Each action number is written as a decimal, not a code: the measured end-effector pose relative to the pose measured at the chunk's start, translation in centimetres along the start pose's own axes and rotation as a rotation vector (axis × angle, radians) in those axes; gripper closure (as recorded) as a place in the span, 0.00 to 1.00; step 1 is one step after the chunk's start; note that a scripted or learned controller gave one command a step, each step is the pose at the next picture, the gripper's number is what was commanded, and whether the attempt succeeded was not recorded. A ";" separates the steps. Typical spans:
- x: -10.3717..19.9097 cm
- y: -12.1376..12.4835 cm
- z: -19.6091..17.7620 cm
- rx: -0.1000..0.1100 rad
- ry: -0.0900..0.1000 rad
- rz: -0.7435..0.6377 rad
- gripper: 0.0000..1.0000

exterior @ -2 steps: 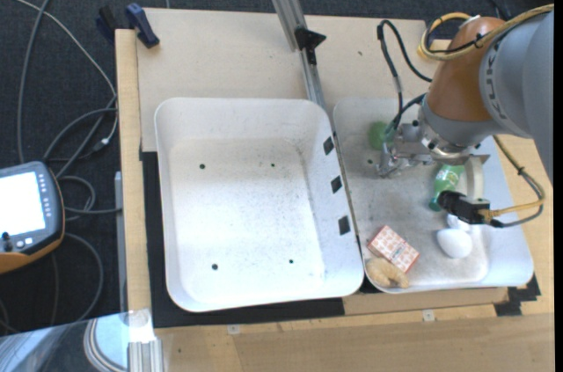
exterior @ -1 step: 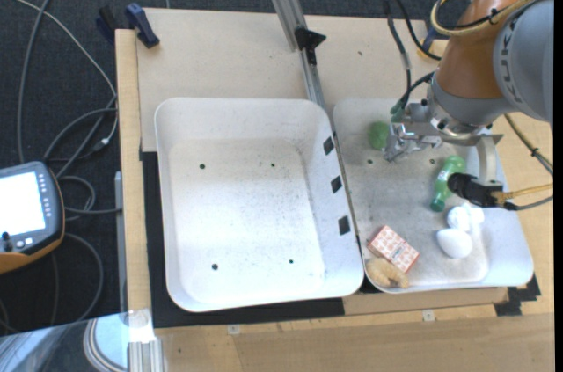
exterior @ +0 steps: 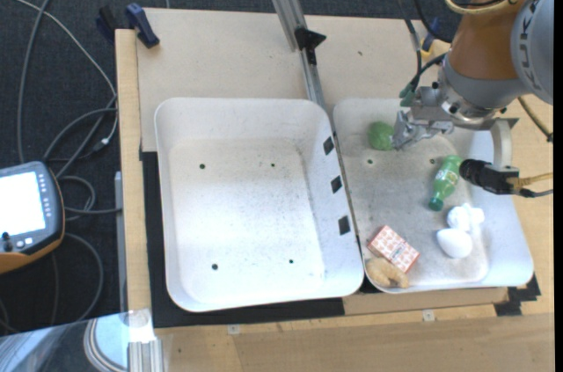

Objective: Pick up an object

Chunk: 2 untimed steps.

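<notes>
No writing on anything here is sharp enough for me to read; the small pink-and-white checked carton [exterior: 393,247] in the right bin [exterior: 378,212] carries a printed pattern, but any lettering on it is too small to make out.

My gripper [exterior: 405,135] sits low over the far end of the right bin, hung from the grey arm with its glossy orange band [exterior: 493,10]. Its metal fingers are too small and dark from here for me to tell how far apart they are. Just beside the fingertips, on their left, lies a round, matte green ball-like object [exterior: 380,135]; I can't tell whether they touch it.

Further along the same bin a translucent green plastic bottle [exterior: 444,178] lies on its side. Near the front edge rests a lumpy white soft-looking object [exterior: 459,231], and the carton leans against a tan, rough-surfaced lump [exterior: 385,274] at the front corner.

The left bin [exterior: 176,133] is smooth white plastic with rounded corners, speckled with dark scuffs.
</notes>
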<state>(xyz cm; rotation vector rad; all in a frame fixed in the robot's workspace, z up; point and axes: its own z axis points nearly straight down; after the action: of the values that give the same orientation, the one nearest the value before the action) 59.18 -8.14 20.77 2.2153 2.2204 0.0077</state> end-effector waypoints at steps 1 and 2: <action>0.6 0.9 -4.8 -0.001 0.000 0.000 1.00; 6.0 -0.2 -3.4 0.011 0.003 -0.004 1.00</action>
<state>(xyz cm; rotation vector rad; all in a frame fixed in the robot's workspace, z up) 58.92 -2.15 24.14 2.2183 2.2319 -0.0010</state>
